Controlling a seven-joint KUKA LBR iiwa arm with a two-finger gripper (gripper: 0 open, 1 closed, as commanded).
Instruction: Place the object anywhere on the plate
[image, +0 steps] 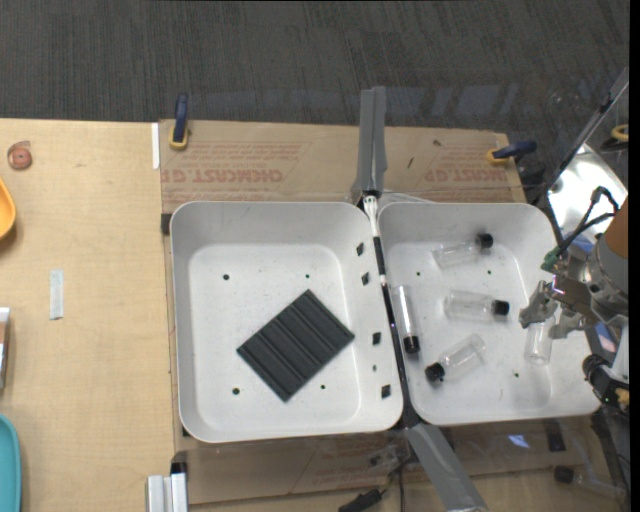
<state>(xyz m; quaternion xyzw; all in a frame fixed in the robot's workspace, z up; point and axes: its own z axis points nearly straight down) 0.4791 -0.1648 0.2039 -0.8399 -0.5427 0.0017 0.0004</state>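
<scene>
You are looking down on two shallow white bins set side by side on brown cardboard. In the left white bin (200, 400), a dark grey ribbed rectangular plate (296, 344) lies flat near the middle, turned so its corners point up, down and to the sides. Nothing rests on it.

The right white bin (470, 405) holds several clear plastic vials with black caps. One clear vial (464, 249) lies near the top with its cap pointing right. A second clear vial (475, 306) lies across the middle, cap also to the right. A third clear vial (455, 357) lies tilted lower down, its cap at the lower left. A fourth, slimmer clear tube (407, 318) lies just beside the bin's left wall, running top to bottom with its black cap at the lower end.

The grey arm enters from the right, and its two-finger gripper (545, 320) hangs over the right side of the right bin. A pale, see-through shape shows just below the fingertips, but it is too faint for you to say whether it is a vial between the fingers, so how the hand stands cannot be told. The gripper is well apart from the plate.
</scene>
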